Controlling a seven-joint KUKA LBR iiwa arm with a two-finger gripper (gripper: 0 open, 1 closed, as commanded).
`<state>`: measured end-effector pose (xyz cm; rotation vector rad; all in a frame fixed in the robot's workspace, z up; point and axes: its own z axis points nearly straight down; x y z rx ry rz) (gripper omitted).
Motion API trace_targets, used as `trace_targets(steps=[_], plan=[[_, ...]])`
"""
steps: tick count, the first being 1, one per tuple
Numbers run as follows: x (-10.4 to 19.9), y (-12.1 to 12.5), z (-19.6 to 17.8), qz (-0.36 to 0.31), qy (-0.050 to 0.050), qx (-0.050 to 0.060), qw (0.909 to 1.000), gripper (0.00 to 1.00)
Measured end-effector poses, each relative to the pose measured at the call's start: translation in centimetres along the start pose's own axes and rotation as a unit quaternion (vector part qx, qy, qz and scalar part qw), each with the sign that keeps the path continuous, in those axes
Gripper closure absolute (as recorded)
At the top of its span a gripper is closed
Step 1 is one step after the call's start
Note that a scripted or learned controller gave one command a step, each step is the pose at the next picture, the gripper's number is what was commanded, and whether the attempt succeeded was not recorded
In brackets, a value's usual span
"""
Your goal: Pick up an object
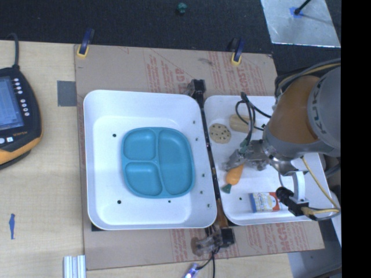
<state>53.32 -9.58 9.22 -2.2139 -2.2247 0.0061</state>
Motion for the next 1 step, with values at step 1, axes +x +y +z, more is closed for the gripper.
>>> trace_targets(steps=[1], plan=[[-0.11,0.05,-1.05,-0.002,-0.001,0.000,1.0000,1.00]])
